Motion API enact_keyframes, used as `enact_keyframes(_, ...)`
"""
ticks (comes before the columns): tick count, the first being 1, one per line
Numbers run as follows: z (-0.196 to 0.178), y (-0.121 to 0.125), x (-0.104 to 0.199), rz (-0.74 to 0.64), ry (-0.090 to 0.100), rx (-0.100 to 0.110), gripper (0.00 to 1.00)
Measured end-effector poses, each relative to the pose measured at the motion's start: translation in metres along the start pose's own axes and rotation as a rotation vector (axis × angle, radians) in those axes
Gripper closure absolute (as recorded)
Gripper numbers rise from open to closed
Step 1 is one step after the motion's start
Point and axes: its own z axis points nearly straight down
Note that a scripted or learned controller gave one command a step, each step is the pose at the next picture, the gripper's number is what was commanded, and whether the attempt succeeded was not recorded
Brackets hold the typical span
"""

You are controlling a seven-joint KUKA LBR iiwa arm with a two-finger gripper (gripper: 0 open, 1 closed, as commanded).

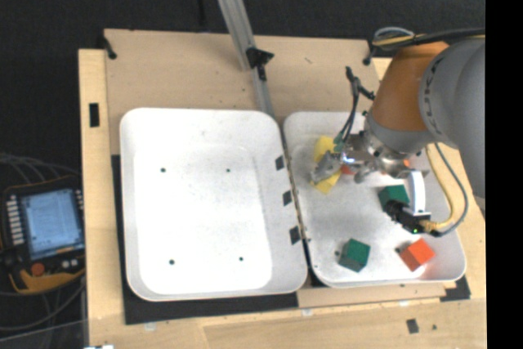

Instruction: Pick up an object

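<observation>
Bench edge: pale wood bench (204, 69) is seen at 6 o'clock, nearest the camera, with bare board left along every side of the bins.
Left bin: a shallow white tray (155, 127) with rounded corners and a speckled floor is seen at 9 o'clock; wide open room is offered across it.
Right bin: a second white tray (327, 274) is set just beside the first, touching along the middle seam; its floor is crowded toward 3 o'clock.
Gripper: the gripper (327, 167) is lowered at the bin's 10 o'clock part, over the yellow piece; whether it is wide or narrow cannot be told.
Yellow piece: a small yellow object (324, 148) is found under the gripper, near the seam; a grasp cannot be confirmed.
Green cube: a dark green block (354, 254) is placed at 6 o'clock of the bin, well apart from the gripper.
Orange cube: an orange block (416, 255) is seen at 5 o'clock, near the rim.
Green block: another green piece (394, 195) is seen at 3 o'clock, beside the wrist cable.
Arm: the grey, orange-banded arm (409, 94) blocks the 2 o'clock corner.
Pole: a slanted metal pole (233, 4) is seen at 12 o'clock.
Pendant: a screen unit (45, 225) is seen left of the bench.
</observation>
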Motion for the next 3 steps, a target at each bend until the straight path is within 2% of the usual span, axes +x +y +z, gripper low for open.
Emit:
enact_keyframes(1,0.033,0.001,-0.002,0.000,0.000,-0.006,0.00)
enact_keyframes(2,0.022,0.001,-0.002,0.007,0.003,-0.007,1.00)
enact_keyframes(3,-0.040,0.001,0.005,-0.006,0.002,-0.013,1.00)
